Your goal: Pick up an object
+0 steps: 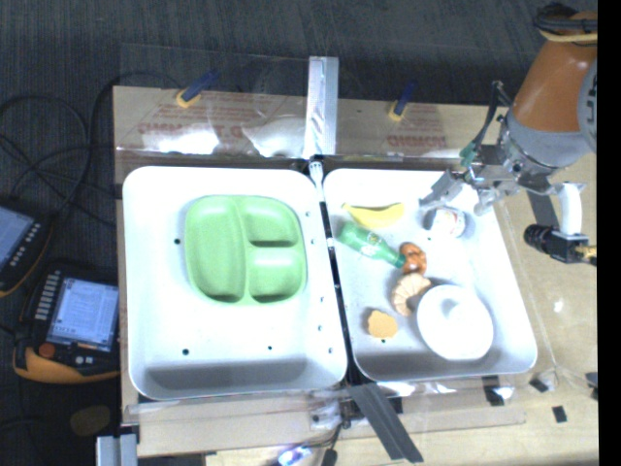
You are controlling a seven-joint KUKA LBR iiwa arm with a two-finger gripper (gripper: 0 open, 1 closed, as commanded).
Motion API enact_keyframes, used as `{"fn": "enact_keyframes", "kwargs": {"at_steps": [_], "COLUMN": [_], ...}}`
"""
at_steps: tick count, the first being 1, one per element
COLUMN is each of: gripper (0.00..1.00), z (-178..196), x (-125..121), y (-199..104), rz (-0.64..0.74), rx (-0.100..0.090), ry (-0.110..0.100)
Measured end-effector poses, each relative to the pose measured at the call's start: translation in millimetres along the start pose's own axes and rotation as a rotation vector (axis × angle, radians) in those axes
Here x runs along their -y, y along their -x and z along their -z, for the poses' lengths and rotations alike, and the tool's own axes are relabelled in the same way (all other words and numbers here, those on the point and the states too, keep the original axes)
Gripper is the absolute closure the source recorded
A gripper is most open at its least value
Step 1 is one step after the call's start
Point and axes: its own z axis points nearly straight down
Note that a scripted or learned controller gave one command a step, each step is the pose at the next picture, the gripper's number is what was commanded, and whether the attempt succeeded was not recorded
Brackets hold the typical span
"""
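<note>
Robotics lab: KUKA arm (553, 85) over bench w/ two bins (155, 289), cables.

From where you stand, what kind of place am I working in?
Probably a robotics lab test bench: two white bins taped to a board, toy food such as a banana, and a handheld control pendant with loose cables.

You've got glossy white plastic bins (146, 289), a matt green plastic tray (245, 249) well left of the metal gripper (464, 188), and a shiny green bottle (369, 244) nearer.
</note>
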Motion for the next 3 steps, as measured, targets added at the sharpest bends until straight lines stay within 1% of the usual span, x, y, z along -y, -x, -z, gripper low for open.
{"fn": "enact_keyframes", "kwargs": {"at_steps": [1, 2, 3], "gripper": [0.0, 0.0, 0.0], "z": [-132, -55, -21], "x": [7, 37, 66], "y": [-26, 8, 37], "rz": [0.052, 0.014, 0.041], "rx": [0.001, 0.001, 0.001], "ry": [-0.001, 0.0, 0.0]}}
